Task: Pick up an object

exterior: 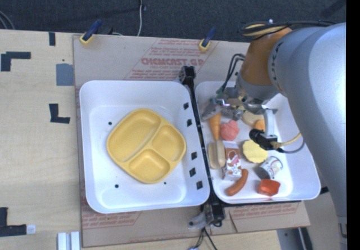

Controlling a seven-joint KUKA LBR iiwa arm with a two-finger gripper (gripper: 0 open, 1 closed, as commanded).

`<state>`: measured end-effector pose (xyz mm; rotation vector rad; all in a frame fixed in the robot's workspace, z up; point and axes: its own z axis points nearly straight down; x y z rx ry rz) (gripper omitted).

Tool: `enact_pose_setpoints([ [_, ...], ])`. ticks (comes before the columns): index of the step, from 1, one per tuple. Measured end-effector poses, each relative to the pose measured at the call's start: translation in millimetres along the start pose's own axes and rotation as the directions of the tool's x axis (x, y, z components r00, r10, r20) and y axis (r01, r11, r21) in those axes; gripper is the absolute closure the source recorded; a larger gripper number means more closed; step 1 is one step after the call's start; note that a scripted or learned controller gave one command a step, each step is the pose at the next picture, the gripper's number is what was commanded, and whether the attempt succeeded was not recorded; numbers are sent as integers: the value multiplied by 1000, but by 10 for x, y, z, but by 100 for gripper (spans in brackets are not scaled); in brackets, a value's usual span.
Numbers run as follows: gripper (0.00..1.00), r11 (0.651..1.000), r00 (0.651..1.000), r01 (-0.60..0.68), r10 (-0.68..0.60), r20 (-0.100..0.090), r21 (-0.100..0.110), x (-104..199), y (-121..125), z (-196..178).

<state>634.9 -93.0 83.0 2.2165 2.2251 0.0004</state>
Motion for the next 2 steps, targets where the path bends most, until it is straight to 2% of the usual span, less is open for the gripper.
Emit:
enact_pose_setpoints([
  [1,100,1000,1000,0,0,-1,4,-1,-15,-85],
  [2,100,1000,1000,3,-3,-3,-2,568,-354,-1050],
])
